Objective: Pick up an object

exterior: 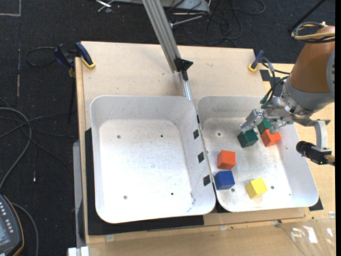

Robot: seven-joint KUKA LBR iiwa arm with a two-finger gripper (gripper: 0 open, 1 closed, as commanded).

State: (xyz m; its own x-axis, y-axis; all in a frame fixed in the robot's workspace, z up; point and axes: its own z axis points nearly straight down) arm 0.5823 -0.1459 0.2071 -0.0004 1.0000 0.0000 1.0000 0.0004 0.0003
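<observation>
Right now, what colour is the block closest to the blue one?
Orange. The block sits just above the blue one, seen clearly in the camera view.

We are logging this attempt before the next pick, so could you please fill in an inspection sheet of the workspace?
Surface: wooden bench bearing left bin and right bin, side by side.
Job's things: all in right bin: green block, two orange blocks, blue block, yellow block.
Clutter: nothing seen.
Grippers: gripper low over the green block; grip unclear.
Cables: black cables on the floor.
Surroundings: dark floor, clamps at bench corners, slanted metal pole.
</observation>
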